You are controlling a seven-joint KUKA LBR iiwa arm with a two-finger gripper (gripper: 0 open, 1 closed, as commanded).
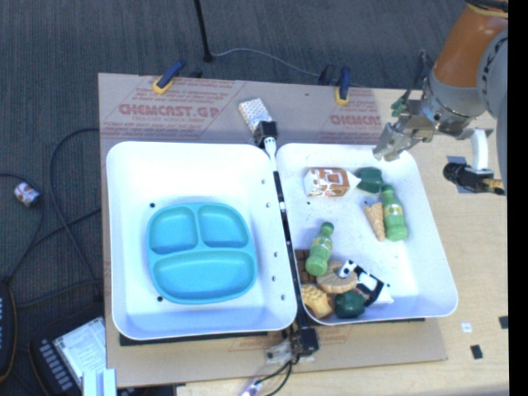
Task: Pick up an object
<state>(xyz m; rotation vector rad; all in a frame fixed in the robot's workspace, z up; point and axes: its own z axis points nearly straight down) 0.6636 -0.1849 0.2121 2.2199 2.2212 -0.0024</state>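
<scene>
Dark grey carpet, black cables, brown board clamped down

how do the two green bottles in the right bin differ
The right-hand green bottle lies nearly straight up and down in the camera view, beside a tan cone-like piece. The middle green bottle tilts, its base resting against the pile of toys at the near edge. The right-hand one shows a pale label more plainly. Both are green with light caps.
</scene>
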